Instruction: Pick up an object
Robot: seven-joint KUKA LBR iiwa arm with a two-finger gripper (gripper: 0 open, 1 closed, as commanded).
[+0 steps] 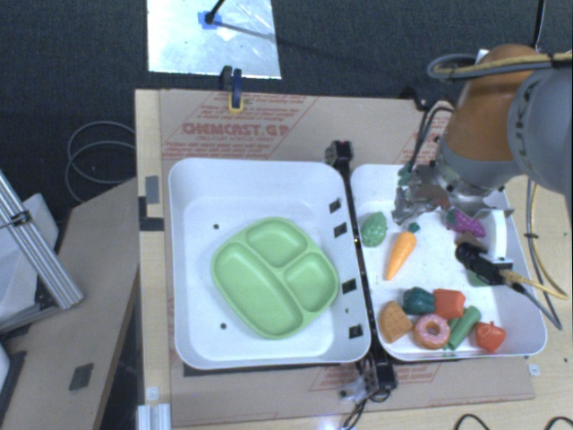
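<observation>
- Over the right bin (524,334), toward its 11 o'clock corner, the gripper (414,206) hangs low above the floor — I judge this the reach-down step, with nothing picked yet
- Nothing shows between its fingers; whether the claw stands wide or narrow I cannot tell, as the dark metal parts blur together
- Nearest things: the carrot (400,253) lies just below the gripper at 6 o'clock, its green top pointing up at the claw; a green vegetable (373,229) sits just beside it at 8 o'clock; a purple piece (467,223) lies at 3 o'clock
- Further off, along the bin's 6 o'clock edge, a doughnut (433,331), a red pepper (449,302) and other toy foods are packed close, some touching
- Next move, as I judge it — settle on one target, likely the carrot, centre over its body, descend and close across its narrow width
- The arm (501,106) comes in from 2 o'clock, orange band above, wrist bent down toward the bin
- The left bin (192,240) holds a green tray (273,278), well apart from the gripper
</observation>
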